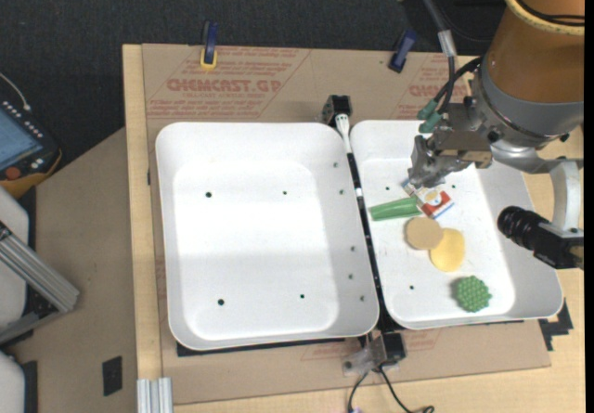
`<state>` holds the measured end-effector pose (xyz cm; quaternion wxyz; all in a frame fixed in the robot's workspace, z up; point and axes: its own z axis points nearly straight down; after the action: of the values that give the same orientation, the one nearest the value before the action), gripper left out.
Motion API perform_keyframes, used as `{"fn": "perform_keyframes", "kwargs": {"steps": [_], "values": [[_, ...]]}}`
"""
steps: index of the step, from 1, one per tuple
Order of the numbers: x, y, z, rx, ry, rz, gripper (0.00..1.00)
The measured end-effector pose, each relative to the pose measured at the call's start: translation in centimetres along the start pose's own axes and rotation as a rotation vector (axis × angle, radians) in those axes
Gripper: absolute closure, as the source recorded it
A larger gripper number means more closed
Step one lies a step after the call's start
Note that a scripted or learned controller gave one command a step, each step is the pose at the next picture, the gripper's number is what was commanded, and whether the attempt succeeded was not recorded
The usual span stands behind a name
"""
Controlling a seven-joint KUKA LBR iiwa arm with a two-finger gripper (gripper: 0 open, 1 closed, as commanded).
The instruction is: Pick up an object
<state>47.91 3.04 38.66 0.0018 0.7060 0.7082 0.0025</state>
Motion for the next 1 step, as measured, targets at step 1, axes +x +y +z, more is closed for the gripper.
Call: {"fn": "perform_keyframes", "kwargs": {"steps": [1], "values": [[2.12,6.41,-12.75,-0.013,0.0,0.0,1.0]]}}
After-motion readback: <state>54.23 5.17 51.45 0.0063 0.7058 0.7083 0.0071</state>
